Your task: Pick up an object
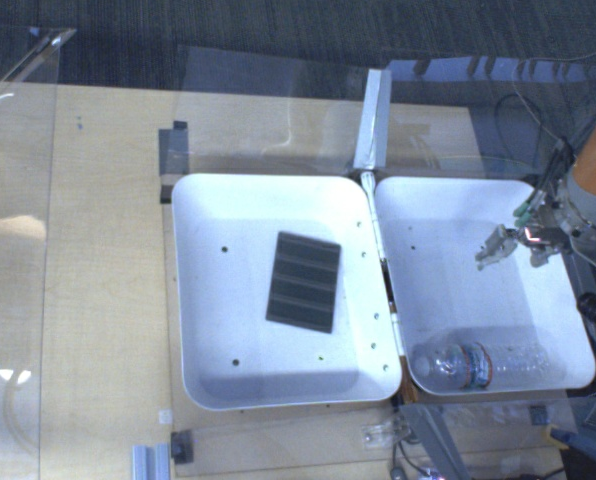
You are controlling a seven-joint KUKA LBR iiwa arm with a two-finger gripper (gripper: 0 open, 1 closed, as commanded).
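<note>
— Although the arm [593, 173] reaches in over the right bin [578, 363], can you tell what the gripper [518, 248] is doing?

— It hangs above that bin's floor, in the half farther from the camera, near the wall on the arm's side. One finger [493, 248] points toward the divider between the bins, the other [543, 253] lies closer to the arm, and bare white floor shows between them. So the jaws stand apart, with nothing between them.

— Does it touch anything?

— Nothing that I can see; whether the tips reach the floor I cannot tell.

— And the things to pick?

— A clear plastic bottle [468, 363] lies on its side in the right bin, against the wall nearest the camera, well apart from the gripper. It is see-through, with a bluish label band around its middle, and its outline is faint against the white.

— Anything else?

— A dark grey rectangular block [304, 281] with ridges running across it lies flat in the left bin [203, 358], about the middle of the floor, turned slightly askew to the walls.
</note>
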